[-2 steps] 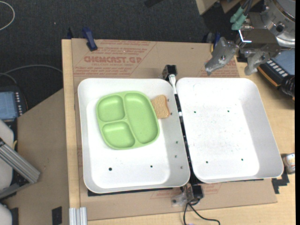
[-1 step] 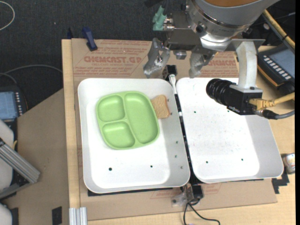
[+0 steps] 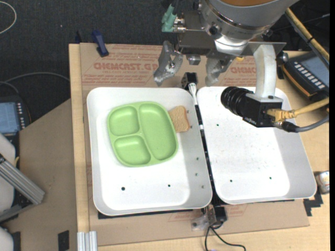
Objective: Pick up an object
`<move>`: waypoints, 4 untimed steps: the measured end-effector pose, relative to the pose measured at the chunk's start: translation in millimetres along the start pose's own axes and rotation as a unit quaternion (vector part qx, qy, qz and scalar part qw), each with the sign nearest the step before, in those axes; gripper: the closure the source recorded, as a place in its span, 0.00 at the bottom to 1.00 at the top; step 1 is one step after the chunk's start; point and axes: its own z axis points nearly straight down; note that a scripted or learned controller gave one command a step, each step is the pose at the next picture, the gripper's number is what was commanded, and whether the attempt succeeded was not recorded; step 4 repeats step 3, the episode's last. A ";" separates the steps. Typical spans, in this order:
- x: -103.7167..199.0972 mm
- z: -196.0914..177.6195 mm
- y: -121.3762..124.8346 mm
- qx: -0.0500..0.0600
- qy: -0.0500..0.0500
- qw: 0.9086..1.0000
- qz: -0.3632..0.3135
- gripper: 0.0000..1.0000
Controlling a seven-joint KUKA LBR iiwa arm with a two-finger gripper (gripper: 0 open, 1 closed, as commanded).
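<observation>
Two white bins sit side by side on a brown board printed with red lettering. The left bin (image 3: 141,192) holds a green divided plate (image 3: 142,134) with three compartments, lying flat toward the bin's far half. A tan sponge-like block (image 3: 179,118) rests against the plate's right rim, between the plate and the bin's right wall; its left edge overlaps or touches the rim, hard to say which. The right bin (image 3: 261,166) shows only dark specks on its floor, and its far part is covered by a black cylindrical camera unit (image 3: 246,105) on a white bracket, with a yellow-tipped cable running off to the right. The arm (image 3: 251,4) enters at the top, cut off by the frame edge, so only the orange band and grey wrist are visible. The gripper (image 3: 191,67) hangs above the far rims of the bins, over the board near where the two bins meet. Its two metal fingers (image 3: 166,64) stand spread apart with nothing between them; the right finger tip is partly lost against the wrist hardware and the bin edge. A blue clip (image 3: 100,42) lies at the board's far left corner. Small black fittings sit in the seam between the bins, too small to identify.
</observation>
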 end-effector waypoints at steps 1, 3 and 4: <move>-0.5 -11.2 0.5 -0.002 0.001 1.000 0.000 1.00; -115.9 129.6 7.1 0.003 -0.002 1.000 0.007 1.00; -115.9 129.6 7.1 0.003 -0.002 1.000 0.007 1.00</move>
